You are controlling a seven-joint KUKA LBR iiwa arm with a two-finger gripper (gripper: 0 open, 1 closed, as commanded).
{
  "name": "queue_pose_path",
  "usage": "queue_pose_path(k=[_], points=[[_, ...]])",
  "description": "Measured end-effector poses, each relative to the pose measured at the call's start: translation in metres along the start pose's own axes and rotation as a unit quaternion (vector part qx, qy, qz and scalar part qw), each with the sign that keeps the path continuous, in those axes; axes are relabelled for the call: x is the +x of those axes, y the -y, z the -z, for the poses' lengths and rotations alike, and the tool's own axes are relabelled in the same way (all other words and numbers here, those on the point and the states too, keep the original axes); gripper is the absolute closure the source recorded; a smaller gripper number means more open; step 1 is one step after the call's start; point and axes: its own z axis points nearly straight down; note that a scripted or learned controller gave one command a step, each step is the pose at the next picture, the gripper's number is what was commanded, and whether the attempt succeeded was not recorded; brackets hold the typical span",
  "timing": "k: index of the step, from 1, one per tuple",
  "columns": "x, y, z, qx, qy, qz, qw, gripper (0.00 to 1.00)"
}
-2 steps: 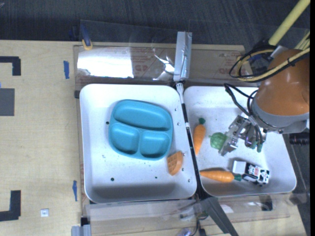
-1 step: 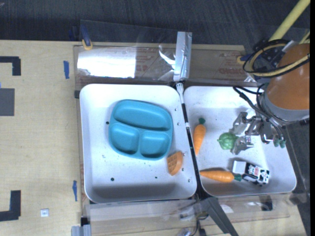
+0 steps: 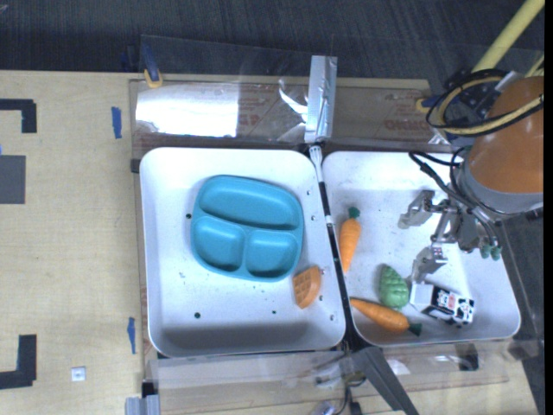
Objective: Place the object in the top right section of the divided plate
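Your claw point(image 3: 429, 262) hangs over the right bin point(image 3: 505, 318), its fingers pointing down toward the bin floor; I can't tell whether they stand wide or narrow, and nothing shows between them; the task names no particular object, so judge by nearness: the green toy vegetable point(image 3: 393, 286) lies just to the claw's left and slightly nearer the camera's bottom edge, the small black-and-white box point(image 3: 453, 306) just beside it; its print is too small to read; two carrots point(image 3: 348, 240) point(image 3: 380, 315) lie farther left; the blue divided plate point(image 3: 244, 227) sits in the left bin point(image 3: 164, 318), an orange piece point(image 3: 307, 286) just off its lower right corner.
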Motion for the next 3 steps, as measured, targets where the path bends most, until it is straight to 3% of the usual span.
queue_pose_path(k=[1, 2, 3], points=[[-0.002, -0.001, 0.011, -0.001, 0.004, -0.001, 1.0000, 1.00], [-0.050, 0.046, 0.001, 0.000, 0.001, 0.123, 0.9924, 1.00], [-0.078, 0.087, -0.034, 0.000, 0.001, 0.296, 0.9552, 1.00]])
